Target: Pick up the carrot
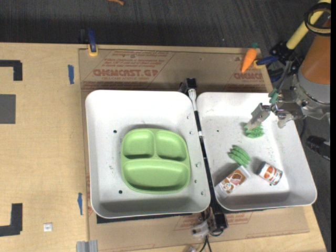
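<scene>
Camera view shows the tool (268, 114) low over the right bin (299, 156), above a green leafy toy (254, 132); whether it is open or closed I cannot tell. The carrot (249, 60) lies outside the bins, on the bench (42, 140) behind the right bin. The reach seems not yet aimed: next it must lift and travel back. A green pod (239, 155) and two cans (270, 173) sit nearby; a green tray (156, 158) fills the left bin (105, 114).

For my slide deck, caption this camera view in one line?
Gripper hovers over green item in right bin; carrot lies outside.
</scene>
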`<state>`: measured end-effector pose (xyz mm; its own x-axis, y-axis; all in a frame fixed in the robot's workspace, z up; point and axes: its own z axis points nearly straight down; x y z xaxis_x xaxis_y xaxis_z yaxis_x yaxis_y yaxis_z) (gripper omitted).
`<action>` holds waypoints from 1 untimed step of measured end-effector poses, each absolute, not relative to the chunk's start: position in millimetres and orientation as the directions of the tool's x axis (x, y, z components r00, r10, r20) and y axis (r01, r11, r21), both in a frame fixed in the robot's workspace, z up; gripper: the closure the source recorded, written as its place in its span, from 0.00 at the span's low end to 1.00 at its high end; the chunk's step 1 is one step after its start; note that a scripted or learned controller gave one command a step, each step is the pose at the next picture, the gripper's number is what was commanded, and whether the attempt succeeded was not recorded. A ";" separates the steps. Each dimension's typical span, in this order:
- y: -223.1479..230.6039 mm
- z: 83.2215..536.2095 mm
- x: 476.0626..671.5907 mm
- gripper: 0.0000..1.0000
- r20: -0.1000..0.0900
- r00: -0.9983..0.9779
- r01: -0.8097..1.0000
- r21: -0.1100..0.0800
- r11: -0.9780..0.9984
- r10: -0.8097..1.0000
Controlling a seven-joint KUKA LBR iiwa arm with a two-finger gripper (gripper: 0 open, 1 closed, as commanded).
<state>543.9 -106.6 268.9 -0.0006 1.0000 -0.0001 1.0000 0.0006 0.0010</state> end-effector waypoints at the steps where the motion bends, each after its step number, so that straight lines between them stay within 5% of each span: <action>1: -171.2 238.2 634.8 0.00 -0.001 0.281 0.960 0.001 -0.281 0.960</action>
